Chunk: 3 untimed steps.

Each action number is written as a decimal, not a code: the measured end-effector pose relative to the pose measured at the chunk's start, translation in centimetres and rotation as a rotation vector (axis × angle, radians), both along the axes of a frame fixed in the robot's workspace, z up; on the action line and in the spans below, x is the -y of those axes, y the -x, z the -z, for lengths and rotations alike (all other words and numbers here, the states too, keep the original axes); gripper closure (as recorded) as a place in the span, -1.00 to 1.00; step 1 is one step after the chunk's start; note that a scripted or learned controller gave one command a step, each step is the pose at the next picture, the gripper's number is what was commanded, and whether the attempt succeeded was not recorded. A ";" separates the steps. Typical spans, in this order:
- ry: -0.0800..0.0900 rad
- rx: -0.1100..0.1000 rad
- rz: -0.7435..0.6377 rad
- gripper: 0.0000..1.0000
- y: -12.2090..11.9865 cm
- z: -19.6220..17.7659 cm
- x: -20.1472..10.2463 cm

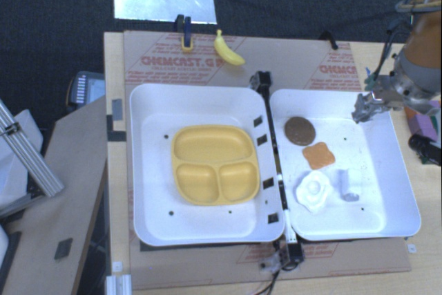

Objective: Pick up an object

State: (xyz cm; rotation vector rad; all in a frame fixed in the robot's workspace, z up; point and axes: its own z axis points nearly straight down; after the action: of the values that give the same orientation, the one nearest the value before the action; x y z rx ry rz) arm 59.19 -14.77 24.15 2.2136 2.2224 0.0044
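The right bin (387, 217) holds a brown round patty (300, 130), an orange nugget-like piece (318, 155), a white fried egg (313, 191) and a small pale grey cylinder (345, 185). My gripper (364, 110) hangs over the bin's far right corner, well apart from all of them, with nothing visible between its fingers. A yellow divided plate (210, 164) lies in the left bin (148, 148).
A yellow banana (227, 50) lies on the cardboard behind the bins, beside a yellow clamp (186, 34). A black divider clip strip (271, 155) runs between the two bins. The arm body (421, 52) stands at the right edge.
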 end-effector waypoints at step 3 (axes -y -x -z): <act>-0.004 -0.005 -0.006 1.00 0.7 1.7 -16.0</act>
State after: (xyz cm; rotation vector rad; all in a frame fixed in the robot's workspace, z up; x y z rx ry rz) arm 58.45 1.21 22.49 2.2113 2.2334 0.0029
